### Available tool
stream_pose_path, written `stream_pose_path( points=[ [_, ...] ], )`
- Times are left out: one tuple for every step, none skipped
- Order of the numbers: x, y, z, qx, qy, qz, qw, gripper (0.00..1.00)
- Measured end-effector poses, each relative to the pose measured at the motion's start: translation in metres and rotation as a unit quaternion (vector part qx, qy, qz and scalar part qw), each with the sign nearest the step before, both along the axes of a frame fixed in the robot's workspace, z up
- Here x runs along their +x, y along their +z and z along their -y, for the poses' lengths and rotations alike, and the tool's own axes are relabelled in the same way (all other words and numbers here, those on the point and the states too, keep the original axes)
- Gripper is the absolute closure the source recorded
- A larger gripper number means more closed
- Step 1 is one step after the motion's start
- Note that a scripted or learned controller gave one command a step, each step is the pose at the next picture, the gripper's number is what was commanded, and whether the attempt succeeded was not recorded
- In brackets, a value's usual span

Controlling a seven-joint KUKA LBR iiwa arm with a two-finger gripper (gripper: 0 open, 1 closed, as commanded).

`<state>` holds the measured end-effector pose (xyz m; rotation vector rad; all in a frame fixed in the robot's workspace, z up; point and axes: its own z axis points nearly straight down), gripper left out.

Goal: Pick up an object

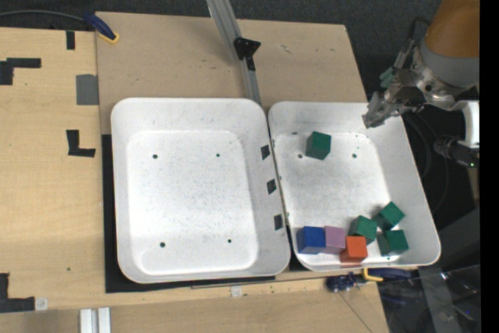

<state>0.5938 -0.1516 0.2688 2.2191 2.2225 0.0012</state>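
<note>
The right bin (405, 168) holds several small blocks. One green cube (317, 144) lies alone near the bin's far end. At the near end cluster a blue block (312, 238), a pale purple block (335, 238), an orange block (355, 247) and three green blocks (363, 227) (391, 214) (394, 241). My gripper (376, 115) hangs over the bin's far right corner, to the right of the lone green cube and apart from it. Nothing shows between its fingers.
The left bin (125, 121) lies beside the right one. A slanted metal rail (222, 0) runs down to the gap between the bins. A blue and yellow tool (103, 27) lies at the bench's far left. Black clips (269, 185) line the divider.
</note>
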Motion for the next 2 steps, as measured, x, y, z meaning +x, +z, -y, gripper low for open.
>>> stream_pose_path(
  points=[
    [-0.012, -0.015, -0.044, 0.0003, 0.001, -0.002, 1.0000, 1.00],
    [-0.033, -0.021, -0.087, 0.0005, 0.001, -0.002, 1.0000, 1.00]
  ],
)
